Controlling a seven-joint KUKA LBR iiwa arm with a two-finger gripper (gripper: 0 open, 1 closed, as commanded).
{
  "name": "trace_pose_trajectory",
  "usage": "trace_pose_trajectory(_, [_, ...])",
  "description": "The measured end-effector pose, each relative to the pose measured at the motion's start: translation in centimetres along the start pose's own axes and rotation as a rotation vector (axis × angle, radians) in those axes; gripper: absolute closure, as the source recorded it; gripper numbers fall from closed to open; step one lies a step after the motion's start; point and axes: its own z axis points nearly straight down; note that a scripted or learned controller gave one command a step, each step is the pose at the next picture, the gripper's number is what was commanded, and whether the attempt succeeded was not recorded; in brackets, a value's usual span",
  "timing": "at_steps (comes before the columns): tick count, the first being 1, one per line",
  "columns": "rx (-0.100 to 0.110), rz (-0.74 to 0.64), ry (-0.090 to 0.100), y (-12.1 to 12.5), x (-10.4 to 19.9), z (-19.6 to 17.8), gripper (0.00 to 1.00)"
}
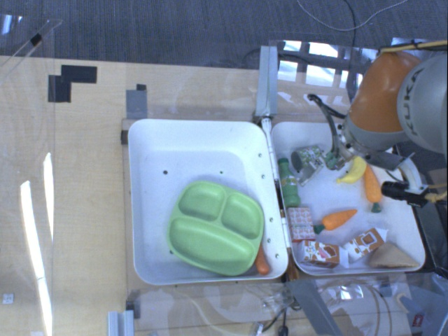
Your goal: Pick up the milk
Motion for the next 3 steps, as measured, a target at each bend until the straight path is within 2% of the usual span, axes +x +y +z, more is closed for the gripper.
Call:
trace_pose_trajectory(1, [0.001,-0.027,0.000,-0.9,1.2,-1.2,0.00])
trace_pose_trajectory(2, [0.002,0.007,0.002,-1.5,0.8,0.8,0.00])
trace_pose_trajectory(3, [0.015,-0.021,0.016,3.5,-5.2,4.3,0.00])
